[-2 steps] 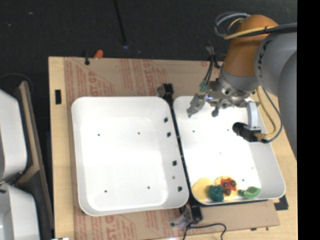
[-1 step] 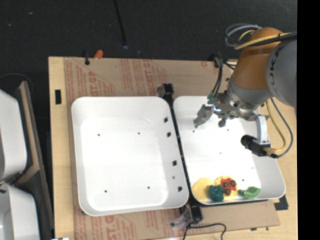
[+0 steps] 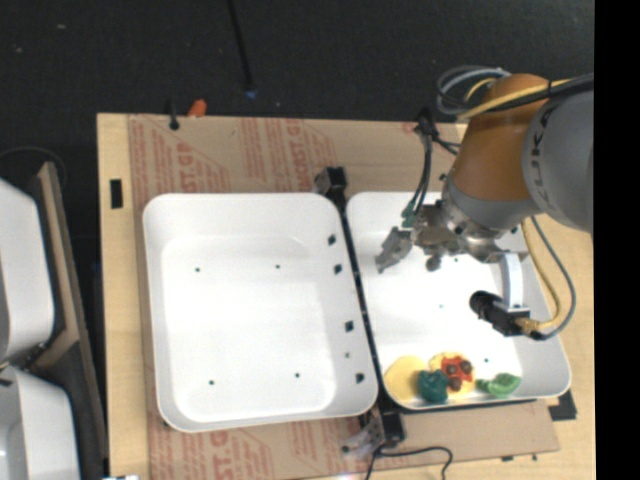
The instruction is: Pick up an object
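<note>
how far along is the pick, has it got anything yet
Nothing looks done: the small objects all lie clustered along the near edge of the right bin. In hand: the gripper hangs over that bin's far part, away from them. Left: reach the cluster, grasp one, lift it.

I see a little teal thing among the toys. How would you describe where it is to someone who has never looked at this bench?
Start at the right-hand white bin and go to its near edge, where a few small toys huddle. The teal object lies on the pale yellow disc, left of the red-and-orange toy. It is the only blue-green piece; the green one sits further right.
</note>
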